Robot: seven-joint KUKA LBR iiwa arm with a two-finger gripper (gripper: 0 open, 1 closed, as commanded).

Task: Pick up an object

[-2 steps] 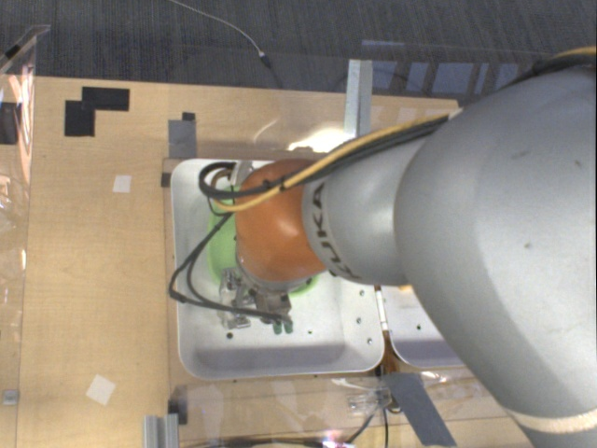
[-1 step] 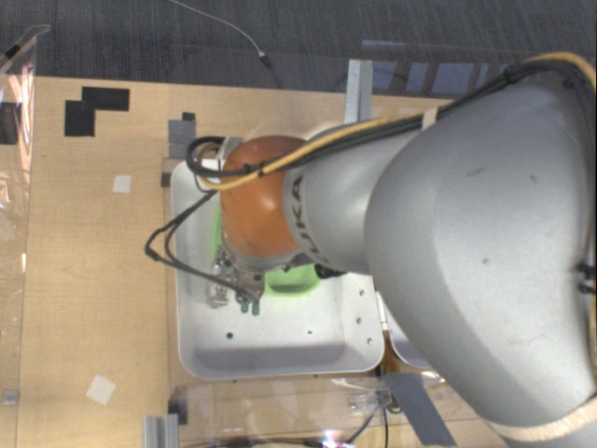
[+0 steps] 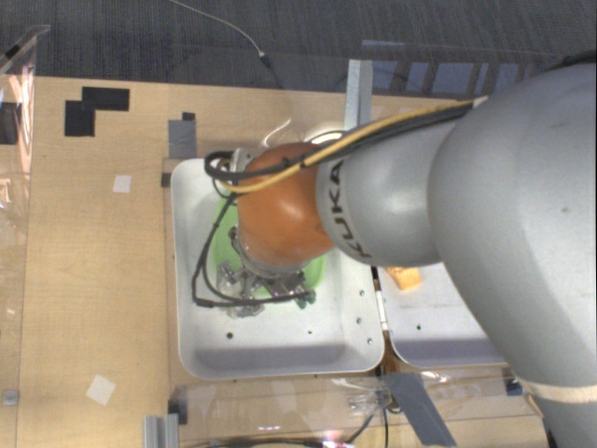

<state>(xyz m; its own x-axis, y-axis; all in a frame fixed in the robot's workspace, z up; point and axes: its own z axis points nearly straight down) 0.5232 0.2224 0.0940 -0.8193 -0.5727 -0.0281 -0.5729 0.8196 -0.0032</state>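
The arm [image 3: 485,203], smooth matte grey with a glossy orange band [image 3: 280,208] above the wrist, reaches in from 3 o'clock and hangs over the left bin [image 3: 201,343]. A yellow-and-black cable [image 3: 373,133] runs along its upper side, and thinner black cables [image 3: 201,278] loop down at the wrist. The gripper [image 3: 252,292], a cluster of bare metal parts, sits low in the left bin toward 6 o'clock of the orange band; its state cannot be told from this angle.

A lime-green object [image 3: 224,241], thin and smooth, lies in the left bin directly beneath the wrist, showing at 9 o'clock of the band and again as a sliver near 4 o'clock. Its full shape is hidden by the arm. An orange, blocky object [image 3: 404,278] lies in the right bin [image 3: 438,343], near the divider, partly covered by the arm.

Both bins are shallow white moulded plastic with rounded corners and small holes in the floor. They rest on a pale wood-grain bench [image 3: 93,278] bearing black square markers [image 3: 93,108] at 10 o'clock. Dark ribbed flooring [image 3: 187,17] lies beyond at 12 o'clock.
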